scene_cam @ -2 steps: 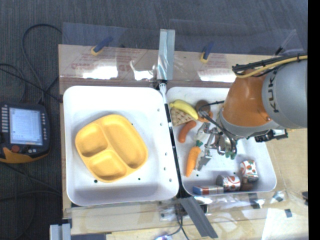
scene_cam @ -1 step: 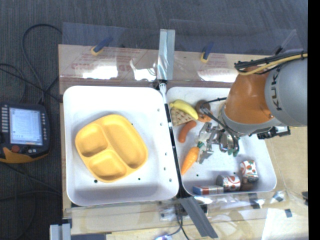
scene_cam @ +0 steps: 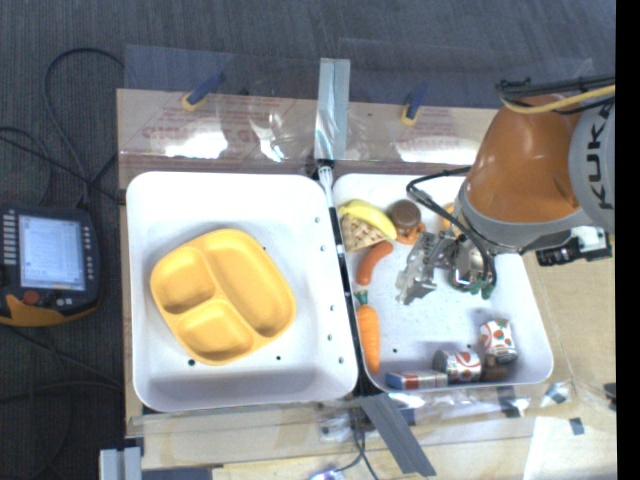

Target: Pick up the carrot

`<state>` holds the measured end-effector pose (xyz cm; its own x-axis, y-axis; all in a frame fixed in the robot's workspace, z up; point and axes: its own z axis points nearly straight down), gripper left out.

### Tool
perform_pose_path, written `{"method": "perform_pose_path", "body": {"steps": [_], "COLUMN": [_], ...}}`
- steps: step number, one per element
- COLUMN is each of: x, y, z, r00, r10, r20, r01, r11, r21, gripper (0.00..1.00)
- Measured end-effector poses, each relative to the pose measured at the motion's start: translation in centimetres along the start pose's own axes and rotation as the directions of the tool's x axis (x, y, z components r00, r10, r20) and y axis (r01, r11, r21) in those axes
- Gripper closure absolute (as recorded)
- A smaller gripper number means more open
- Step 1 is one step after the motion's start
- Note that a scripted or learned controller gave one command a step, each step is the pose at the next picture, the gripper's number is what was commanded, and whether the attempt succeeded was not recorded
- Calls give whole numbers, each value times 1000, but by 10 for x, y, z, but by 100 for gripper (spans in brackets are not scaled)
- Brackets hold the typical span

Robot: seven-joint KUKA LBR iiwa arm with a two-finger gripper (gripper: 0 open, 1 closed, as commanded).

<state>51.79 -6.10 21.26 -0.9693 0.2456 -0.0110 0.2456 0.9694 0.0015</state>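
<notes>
We are hanging our tool point(scene_cam: 420, 273) over the middle of the right bin point(scene_cam: 530, 318), and we are carrying nothing in it; we cannot tell from this slanted view how it is set. The carrot point(scene_cam: 368, 334) is lying against the bin's left wall, beside the divider between the two bins, green stub pointing up toward the far end. Sitting that tight to the wall is likely going to make the grasp awkward, since one finger will need room on the wall side.

The tool is standing to the right of the carrot and a little beyond it, apart from it, so we judge that the approach is not yet finished. Just past the carrot, a small sausage point(scene_cam: 374, 261) is lying near the wall too, with a banana point(scene_cam: 362, 213) and a waffle-like piece point(scene_cam: 366, 232) crowding the far corner. Cans point(scene_cam: 497, 339) and a small box point(scene_cam: 404, 379) are resting along the near edge, well clear of our path.

The left bin point(scene_cam: 150, 368) is holding a yellow divided plate point(scene_cam: 221, 294), away from the work.
</notes>
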Motion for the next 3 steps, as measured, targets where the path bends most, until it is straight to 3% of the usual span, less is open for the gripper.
{"method": "perform_pose_path", "body": {"steps": [1,2,3], "x": [10,49,28], "y": [33,66,-19], "z": [-87,-106,-116], "r00": [987,979,992], "r10": [163,-202,-123], "r20": [-1,-7,-7], "r01": [-163,202,123], "r11": [987,979,992], "r21": [0,-1,2], "gripper": [100,100,100]}}
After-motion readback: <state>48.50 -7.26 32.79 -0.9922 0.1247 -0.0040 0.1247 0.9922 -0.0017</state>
